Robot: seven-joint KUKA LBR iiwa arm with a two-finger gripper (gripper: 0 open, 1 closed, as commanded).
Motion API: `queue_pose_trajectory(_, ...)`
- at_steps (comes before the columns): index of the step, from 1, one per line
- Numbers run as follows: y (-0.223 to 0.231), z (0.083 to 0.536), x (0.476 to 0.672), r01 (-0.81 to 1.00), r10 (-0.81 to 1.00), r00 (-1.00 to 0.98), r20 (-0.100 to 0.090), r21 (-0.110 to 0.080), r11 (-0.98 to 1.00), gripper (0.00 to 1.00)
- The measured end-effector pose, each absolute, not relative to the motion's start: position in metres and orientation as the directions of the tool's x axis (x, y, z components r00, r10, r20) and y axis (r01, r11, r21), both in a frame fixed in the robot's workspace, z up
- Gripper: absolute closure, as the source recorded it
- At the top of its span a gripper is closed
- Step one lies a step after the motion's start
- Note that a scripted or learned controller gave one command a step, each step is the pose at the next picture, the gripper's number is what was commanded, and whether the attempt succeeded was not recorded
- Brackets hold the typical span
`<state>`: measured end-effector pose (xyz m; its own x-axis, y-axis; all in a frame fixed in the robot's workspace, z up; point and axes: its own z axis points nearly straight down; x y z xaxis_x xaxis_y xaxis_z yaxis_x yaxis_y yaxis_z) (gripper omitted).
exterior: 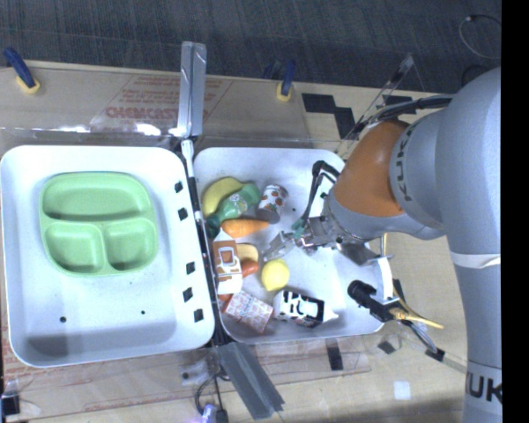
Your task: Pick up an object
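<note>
The right bin [257, 162] holds several small items. Among them are a yellow fruit [217, 194] with a green piece [239, 203] beside it and an orange carrot [244, 227]. A yellow lemon [275, 275], an orange-and-white carton [227, 263], a red-and-white packet [249, 310] and a black-and-white toy [300, 307] lie there too. My gripper [293, 236] hangs low over the middle of this bin, just right of the carrot and above the lemon. Nothing can be made out in its grasp.
The left bin [18, 236] carries a green compartment tray [97, 221]. A brown-and-white item [271, 199] lies near the right bin's back. The arm [397, 183] covers the right bin's right side. Blue clamps [22, 70] sit at the bench's back edge.
</note>
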<state>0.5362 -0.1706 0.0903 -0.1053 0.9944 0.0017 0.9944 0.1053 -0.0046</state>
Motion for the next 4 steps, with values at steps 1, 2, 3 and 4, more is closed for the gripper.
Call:
queue_pose_trajectory(1,-0.171,0.099,0.536,0.994,0.994,-0.11,0.001,-0.007,0.11,1.0)
queue_pose_trajectory(2,-0.171,0.099,0.536,0.994,0.994,-0.11,0.001,-0.007,0.11,0.0)
queue_pose_trajectory(3,-0.143,0.09,0.476,0.978,0.978,-0.208,0.002,-0.003,0.208,0.0)
queue_pose_trajectory(4,-0.16,0.14,0.481,0.917,0.917,-0.399,0.0,0.0,0.399,0.0)
